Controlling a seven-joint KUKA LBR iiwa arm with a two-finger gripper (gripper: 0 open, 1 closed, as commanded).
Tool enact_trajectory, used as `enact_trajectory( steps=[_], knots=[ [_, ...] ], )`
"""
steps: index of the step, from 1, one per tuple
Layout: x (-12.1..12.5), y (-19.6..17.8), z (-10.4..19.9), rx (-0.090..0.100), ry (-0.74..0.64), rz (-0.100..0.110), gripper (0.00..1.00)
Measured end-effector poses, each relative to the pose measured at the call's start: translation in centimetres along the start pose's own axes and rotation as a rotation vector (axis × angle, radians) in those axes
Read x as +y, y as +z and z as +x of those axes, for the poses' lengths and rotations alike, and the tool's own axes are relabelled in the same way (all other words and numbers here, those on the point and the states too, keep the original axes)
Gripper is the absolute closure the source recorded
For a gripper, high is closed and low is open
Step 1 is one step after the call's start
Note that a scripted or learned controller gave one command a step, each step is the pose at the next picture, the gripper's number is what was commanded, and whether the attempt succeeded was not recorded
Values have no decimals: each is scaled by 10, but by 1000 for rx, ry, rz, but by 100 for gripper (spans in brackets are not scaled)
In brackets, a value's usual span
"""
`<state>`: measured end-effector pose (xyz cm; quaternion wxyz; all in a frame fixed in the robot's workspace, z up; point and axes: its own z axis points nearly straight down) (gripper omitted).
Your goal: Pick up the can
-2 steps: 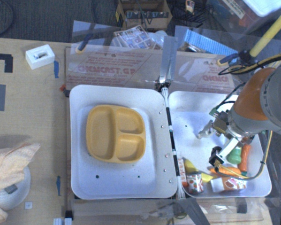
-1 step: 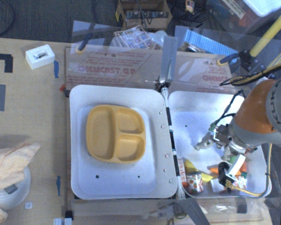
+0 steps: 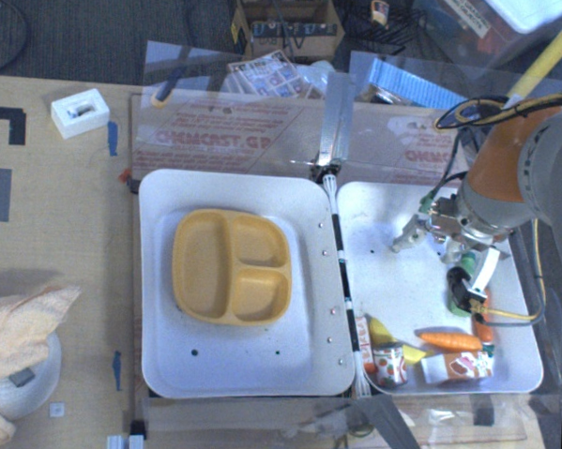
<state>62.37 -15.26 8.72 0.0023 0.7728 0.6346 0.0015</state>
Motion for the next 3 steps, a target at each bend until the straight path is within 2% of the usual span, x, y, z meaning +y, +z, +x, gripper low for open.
enact_trajectory(
  steps=[1, 2, 3],
  knots=[
    [43, -102, -33, -2, 330, 4, 0],
    [-32, -20, -4, 0, 267, 7, 0],
    [22, -64, -43, -2, 390, 4, 0]
  ],
)
